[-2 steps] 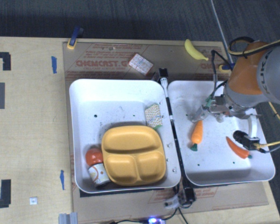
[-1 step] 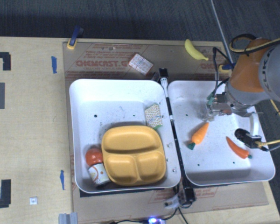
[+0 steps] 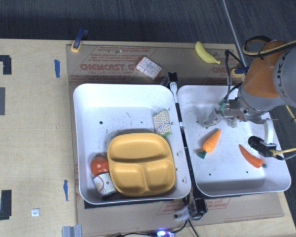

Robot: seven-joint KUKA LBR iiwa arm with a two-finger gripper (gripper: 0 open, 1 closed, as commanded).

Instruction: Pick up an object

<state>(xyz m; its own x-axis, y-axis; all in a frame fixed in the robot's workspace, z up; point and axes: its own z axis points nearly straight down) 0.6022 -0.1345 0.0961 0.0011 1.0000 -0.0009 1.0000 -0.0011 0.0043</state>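
A pale wooden bench (image 3: 29,147) carries a brown cardboard sheet (image 3: 108,65), and on this sheet two shallow white bins stand side by side. The gripper (image 3: 213,117) is over the upper left part of the right bin (image 3: 237,187), low above its floor. Whether it is open or closed I cannot tell from this angle. Near it, toward the front of the bin, lies a toy carrot (image 3: 211,142), tilted, with its green end pointing to the lower left, and apart from the gripper. A second orange piece (image 3: 250,157) rests further right, close to the right wall. In the left bin (image 3: 89,95) a yellow divided tray (image 3: 140,163) fills most of the front half. A small patterned packet (image 3: 162,122) sits just beside its upper right corner, while a red round thing (image 3: 98,166) and a white-and-orange can (image 3: 103,183) are pressed against its left side. Behind the bins, on the cardboard, lie a yellow banana (image 3: 206,53) and a checkered packet (image 3: 148,67). A blue clamp (image 3: 79,39) grips the sheet's far left corner.
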